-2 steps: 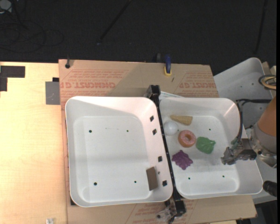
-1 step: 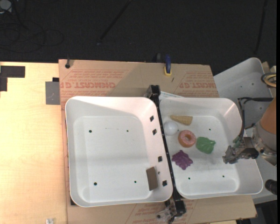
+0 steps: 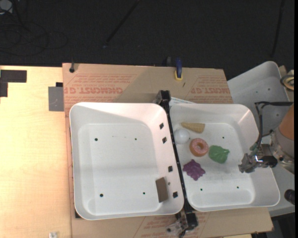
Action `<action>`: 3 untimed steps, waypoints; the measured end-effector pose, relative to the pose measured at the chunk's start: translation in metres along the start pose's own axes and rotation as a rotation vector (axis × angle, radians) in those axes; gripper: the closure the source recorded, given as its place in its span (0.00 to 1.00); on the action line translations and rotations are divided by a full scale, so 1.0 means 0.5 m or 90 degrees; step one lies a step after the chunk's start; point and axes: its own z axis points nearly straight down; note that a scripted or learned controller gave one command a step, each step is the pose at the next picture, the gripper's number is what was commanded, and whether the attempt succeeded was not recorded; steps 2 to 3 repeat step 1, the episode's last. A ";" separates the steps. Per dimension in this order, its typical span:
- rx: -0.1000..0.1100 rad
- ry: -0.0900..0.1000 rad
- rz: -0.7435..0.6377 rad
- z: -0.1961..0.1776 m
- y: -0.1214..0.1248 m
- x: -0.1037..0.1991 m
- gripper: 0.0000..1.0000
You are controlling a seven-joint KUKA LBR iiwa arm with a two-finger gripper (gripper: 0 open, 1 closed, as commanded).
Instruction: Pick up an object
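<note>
- Pincer low at the right bin's right wall; its state cannot be told.
- Green lump, donut, purple piece lie to its left, apart.

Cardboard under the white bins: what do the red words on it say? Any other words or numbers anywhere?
Red print on the cardboard behind the left bin: appears upside down, too blurred to read for sure.
Red print on the cardboard behind the right bin: same, mostly hidden, unreadable.
No other readable words or numbers.
</note>
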 end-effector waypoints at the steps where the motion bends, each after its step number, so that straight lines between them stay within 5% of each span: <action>1: 0.000 0.000 -0.002 -0.019 0.000 -0.001 1.00; 3: 0.000 0.000 -0.002 -0.019 0.000 -0.001 1.00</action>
